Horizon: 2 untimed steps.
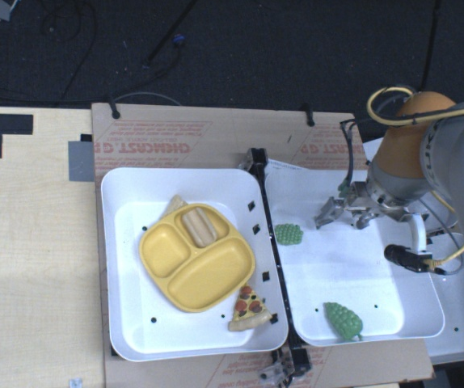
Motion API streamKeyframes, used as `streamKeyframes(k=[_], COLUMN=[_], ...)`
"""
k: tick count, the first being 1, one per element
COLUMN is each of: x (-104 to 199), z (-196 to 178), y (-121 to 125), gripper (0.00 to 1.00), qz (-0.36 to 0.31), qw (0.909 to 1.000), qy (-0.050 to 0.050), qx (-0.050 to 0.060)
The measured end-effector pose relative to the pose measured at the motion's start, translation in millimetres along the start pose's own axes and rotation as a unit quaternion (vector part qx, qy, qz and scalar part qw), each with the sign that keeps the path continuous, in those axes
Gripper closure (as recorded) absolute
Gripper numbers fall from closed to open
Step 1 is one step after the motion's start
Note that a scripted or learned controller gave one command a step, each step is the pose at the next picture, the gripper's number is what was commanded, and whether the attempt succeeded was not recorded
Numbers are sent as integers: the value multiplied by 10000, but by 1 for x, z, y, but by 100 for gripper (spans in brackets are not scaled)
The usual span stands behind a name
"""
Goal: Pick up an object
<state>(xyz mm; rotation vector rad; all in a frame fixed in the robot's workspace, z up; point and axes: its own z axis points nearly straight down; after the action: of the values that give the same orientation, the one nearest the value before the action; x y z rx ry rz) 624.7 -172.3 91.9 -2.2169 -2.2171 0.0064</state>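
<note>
- You are looking down on two white bins side by side: the left bin and the right bin.
- Your gripper hangs over the upper part of the right bin, reaching in from the right. Its fingers look spread apart with nothing between them.
- The nearest thing to pick up is a small round green bumpy toy, lying just beside the gripper on its left, close to the divider between the bins.
- A green grape bunch lies near the right bin's front edge, well apart from the gripper.
- The left bin holds a yellow divided tray with a hot dog in one compartment, and a pizza slice just beside the tray.
- To do this well, centre your fingers over the round green toy before lowering, keep them clear of the divider wall, and close only once they straddle it.
</note>
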Motion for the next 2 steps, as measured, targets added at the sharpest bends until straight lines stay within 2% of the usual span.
streamKeyframes(k=[1,2], x=[-1,-10], z=[-13,-64], y=[1,0], gripper=[100,100], qz=[3,4], qw=[10000,10000], qy=[-4,-13], qx=[-18,-45])
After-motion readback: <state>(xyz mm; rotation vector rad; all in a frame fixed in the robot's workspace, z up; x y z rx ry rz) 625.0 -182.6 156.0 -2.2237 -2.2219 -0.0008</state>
